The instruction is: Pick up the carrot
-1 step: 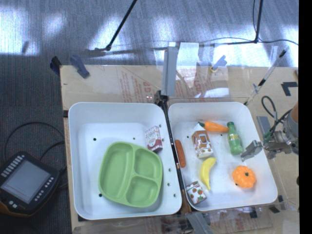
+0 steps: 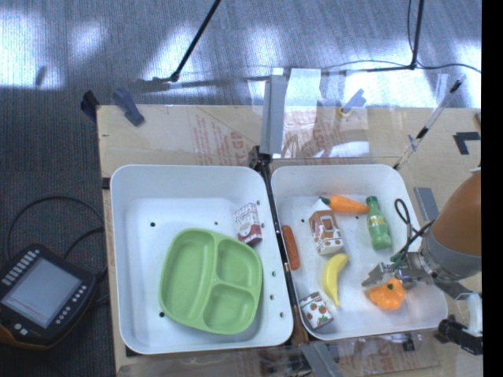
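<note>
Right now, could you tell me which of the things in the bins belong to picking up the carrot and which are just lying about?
Belongs to the job:
carrot, at the back of the right bin
gripper, low over that bin's front right

Just lying about:
green bottle
banana
orange bell pepper
hot dog
green divided plate in the left bin

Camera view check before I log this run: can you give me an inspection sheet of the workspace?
Surface: bench bears left bin and right bin, side by side.
Job's things: carrot lies near the right bin's far wall, untouched.
Clutter: right bin has green bottle, banana, sausage, two small cartons, orange fruit; left bin has green divided plate and a small carton.
Grippers: claw sits over the orange fruit, away from the carrot.
Cables: cord to the handheld pendant.
Surroundings: grey carpet, stand legs.
</note>
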{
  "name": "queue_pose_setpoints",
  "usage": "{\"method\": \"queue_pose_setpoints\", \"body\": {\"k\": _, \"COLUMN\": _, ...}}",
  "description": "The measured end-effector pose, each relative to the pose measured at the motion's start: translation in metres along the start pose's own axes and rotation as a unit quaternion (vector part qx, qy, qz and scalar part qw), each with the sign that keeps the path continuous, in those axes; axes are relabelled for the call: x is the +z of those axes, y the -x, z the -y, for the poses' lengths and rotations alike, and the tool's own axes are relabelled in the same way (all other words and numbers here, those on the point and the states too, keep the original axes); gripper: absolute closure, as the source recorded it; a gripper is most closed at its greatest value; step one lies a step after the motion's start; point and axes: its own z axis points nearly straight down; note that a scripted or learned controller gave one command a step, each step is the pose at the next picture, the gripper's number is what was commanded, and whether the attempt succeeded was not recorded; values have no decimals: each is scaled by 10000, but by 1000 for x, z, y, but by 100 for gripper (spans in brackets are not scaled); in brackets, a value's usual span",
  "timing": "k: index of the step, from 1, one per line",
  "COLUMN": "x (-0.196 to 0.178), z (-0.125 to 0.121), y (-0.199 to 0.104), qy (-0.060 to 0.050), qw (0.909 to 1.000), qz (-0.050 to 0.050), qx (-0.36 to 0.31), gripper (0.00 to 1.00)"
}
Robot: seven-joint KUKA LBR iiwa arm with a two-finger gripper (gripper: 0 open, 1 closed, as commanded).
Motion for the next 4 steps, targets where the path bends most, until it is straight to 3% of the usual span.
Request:
{"method": "queue_pose_setpoints", "body": {"k": 1, "x": -7, "z": 1, "y": 2, "qy": -17, "qw": 10000, "qz": -16, "qx": 51, "gripper": 100}}
{"method": "queue_pose_setpoints", "body": {"k": 2, "x": -74, "z": 1, "y": -38, "qy": 1, "qw": 9996, "qz": 7, "qx": 294, "gripper": 100}}
{"method": "queue_pose_setpoints", "body": {"k": 3, "x": -132, "z": -10, "y": -47, "qy": -6, "qw": 9651, "qz": 13, "qx": 2620, "gripper": 100}}
{"method": "queue_pose_setpoints", "body": {"k": 4, "x": -99, "z": -58, "y": -11, "qy": -7, "qw": 9766, "qz": 11, "qx": 2150, "gripper": 100}}
